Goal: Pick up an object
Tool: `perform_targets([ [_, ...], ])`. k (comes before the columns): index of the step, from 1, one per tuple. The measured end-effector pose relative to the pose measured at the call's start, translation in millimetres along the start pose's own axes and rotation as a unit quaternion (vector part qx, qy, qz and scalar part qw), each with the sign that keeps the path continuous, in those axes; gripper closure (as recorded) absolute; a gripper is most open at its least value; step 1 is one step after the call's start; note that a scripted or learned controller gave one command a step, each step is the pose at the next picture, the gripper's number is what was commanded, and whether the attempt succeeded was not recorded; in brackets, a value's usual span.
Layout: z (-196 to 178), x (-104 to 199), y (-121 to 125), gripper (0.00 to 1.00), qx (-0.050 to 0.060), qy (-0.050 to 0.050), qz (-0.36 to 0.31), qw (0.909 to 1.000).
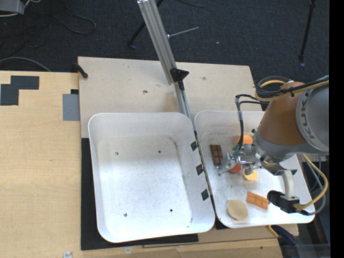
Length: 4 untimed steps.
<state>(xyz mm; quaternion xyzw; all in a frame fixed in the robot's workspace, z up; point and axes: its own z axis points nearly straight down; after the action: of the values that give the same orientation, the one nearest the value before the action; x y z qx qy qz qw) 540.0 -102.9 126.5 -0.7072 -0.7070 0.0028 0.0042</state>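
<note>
The camera view looked down on a pale wooden table [37, 144], its bare top at the nine o'clock side. Next came the left shallow white plastic bin [107, 219], its floor speckled with small dark marks. From twelve o'clock a slanted grey aluminium rail [161, 42] ran down toward the seam between the two bins, ending at a small black bracket [179, 75].

The right shallow white plastic bin [212, 125] lay just beside the left one, at the three o'clock side of the view. Near its left wall lay a small dark brown rectangular bar [216, 154]. At about five o'clock from that bar, near the bin's lower rim, rested a flat tan oval piece [237, 209], and just at its two o'clock side lay an orange rectangular block [257, 200].

The metal two-finger gripper [230, 165] hung low over the middle of the right bin, pointing toward nine o'clock. A small red-orange object [236, 168] sat right at its tip, yet whether the gripper had closed on it or merely touched it could not be told. A round orange item [245, 140] showed at twelve o'clock of the gripper, a yellow one [250, 173] at its four o'clock. The grey arm with the orange band [287, 120] came in from three o'clock.
</note>
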Motion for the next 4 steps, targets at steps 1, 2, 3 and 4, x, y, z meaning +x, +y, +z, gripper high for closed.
perform_targets([
  [1,34,0,1,0.00,-0.004,-0.001,0.000,1.0000],
  [2,24,-1,1,1.00,-0.004,0.000,0.004,1.0000],
  [3,-35,0,-7,1.00,-0.006,-0.001,0.001,1.0000],
  [4,-98,1,-5,1.00,-0.007,-0.001,-0.001,1.0000],
])
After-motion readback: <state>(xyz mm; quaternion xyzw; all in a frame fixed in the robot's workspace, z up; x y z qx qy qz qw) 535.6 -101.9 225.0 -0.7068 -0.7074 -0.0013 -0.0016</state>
